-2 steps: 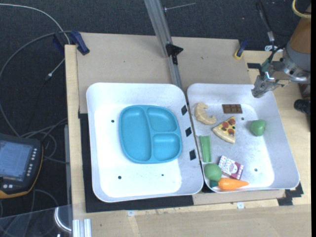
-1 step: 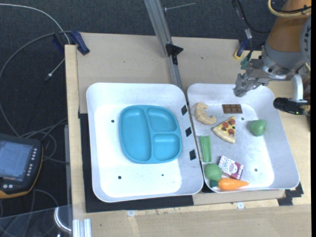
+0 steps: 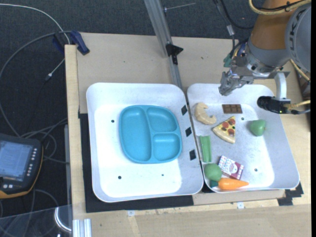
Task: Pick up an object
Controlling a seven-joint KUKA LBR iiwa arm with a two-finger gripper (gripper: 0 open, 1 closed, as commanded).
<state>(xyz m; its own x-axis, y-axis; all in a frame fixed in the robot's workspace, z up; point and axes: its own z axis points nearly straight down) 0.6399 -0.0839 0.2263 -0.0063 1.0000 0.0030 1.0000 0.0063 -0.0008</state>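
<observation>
Below me, the tan wooden counter [image 3: 128,58] stands on dark carpet [image 3: 29,48] strewn with cables. On it, the left white bin [image 3: 98,181] holds a blue divided plastic tray [image 3: 149,134]. The right white bin [image 3: 276,167] holds toy food: a pizza slice [image 3: 225,129], chocolate bar [image 3: 231,108] and orange carrot [image 3: 232,184]. My gripper [image 3: 230,84] hovers at that bin's far edge; whether it is open or closed I cannot tell.

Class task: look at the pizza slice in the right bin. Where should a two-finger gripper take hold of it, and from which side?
Probably from straight above, fingers closing across the two long slanted sides of the pizza slice near its middle. It lies flat, so only a top approach reaches both edges, and the wedge is narrower there than at the crust. Bin floor around it looks free for the fingers.
</observation>
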